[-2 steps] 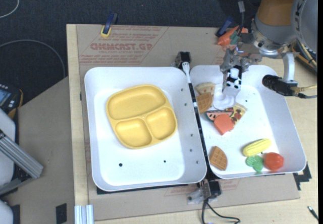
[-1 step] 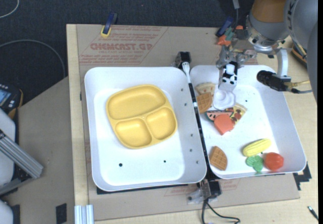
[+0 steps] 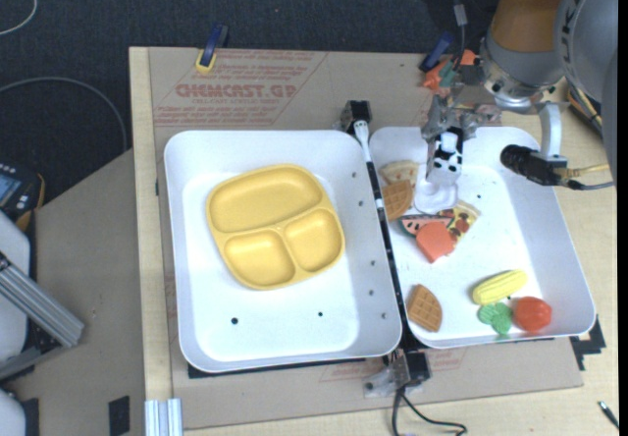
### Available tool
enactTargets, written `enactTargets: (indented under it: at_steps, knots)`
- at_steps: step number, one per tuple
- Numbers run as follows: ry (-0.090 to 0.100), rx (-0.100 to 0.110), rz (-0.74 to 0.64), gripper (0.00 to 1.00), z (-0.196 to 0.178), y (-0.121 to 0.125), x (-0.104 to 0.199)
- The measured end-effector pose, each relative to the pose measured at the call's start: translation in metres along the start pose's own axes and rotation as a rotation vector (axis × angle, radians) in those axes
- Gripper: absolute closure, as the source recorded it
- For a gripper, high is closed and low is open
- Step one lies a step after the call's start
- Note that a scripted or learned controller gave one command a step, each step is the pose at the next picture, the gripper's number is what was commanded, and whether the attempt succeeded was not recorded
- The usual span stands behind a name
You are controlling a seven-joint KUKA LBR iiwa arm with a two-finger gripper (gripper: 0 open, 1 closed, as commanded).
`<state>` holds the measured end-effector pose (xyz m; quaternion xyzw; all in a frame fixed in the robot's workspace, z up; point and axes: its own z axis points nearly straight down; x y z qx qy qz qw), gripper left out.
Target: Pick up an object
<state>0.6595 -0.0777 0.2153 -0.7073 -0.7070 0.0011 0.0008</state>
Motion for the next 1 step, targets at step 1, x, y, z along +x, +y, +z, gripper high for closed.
enactTargets:
  at_steps: [1]
  knots:
    - [0.0, 0.0, 0.0, 1.0, -0.0022, -0.0088, -0.0009]
